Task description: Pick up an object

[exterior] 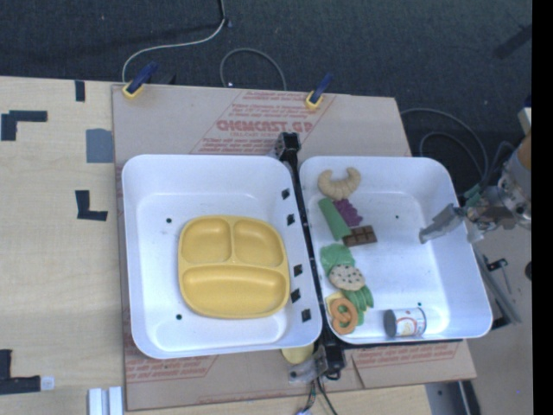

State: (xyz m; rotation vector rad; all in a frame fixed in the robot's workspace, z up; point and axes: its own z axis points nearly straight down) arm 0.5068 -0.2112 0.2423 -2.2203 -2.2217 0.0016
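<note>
A: Gripper status?
B: At the right white plastic bin's right rim; grip state unreadable. Small silver can lies in that bin's near corner, tan croissant at its far left. Yellow divided plate in the neighbouring bin.

Toys crowd right bin's left side, middle bare
</note>
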